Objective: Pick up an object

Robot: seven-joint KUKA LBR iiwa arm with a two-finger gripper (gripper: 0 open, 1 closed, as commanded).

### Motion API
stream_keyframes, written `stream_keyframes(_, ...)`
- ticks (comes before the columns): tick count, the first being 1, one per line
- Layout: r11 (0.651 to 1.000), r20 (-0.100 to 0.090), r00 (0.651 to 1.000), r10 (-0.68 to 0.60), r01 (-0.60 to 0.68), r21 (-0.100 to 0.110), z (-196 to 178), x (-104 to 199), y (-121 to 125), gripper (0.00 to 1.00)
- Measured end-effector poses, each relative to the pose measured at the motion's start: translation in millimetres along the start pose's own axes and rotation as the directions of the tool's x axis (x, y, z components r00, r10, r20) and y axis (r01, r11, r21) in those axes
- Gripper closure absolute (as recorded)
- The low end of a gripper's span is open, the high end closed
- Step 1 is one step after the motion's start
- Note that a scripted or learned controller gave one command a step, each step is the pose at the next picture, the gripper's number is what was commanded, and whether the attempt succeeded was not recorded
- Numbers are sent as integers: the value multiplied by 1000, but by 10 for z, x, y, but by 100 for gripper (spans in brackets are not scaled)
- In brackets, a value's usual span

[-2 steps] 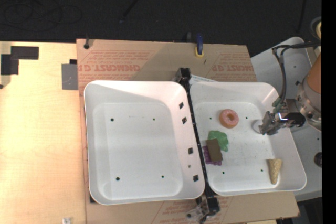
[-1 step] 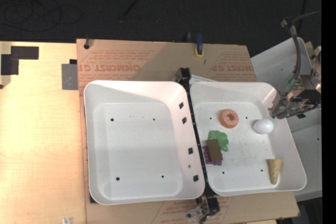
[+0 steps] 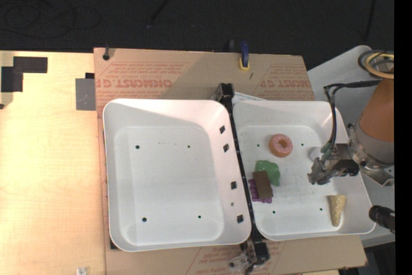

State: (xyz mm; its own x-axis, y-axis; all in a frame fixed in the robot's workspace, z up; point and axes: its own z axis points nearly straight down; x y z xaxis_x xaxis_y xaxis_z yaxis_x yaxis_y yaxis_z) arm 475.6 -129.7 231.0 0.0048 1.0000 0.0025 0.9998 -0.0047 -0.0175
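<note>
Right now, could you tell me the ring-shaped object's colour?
Pink ring-shaped object in the right white bin; camera view.

lab: robot arm (image 3: 380,119), white bins (image 3: 167,238)

red print is seen upside down on the brown cardboard sheet (image 3: 161,77) under the bins. it cannot be read with certainty.
</note>
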Motion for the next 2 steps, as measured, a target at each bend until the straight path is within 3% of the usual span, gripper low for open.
stream_keyframes(1, 1000, 2, 1000, -12, 12, -27, -1078, 524, 369, 100)
stream_keyframes(2, 1000, 1, 1000, -1, 1, -5, -124, 280, -33, 100)
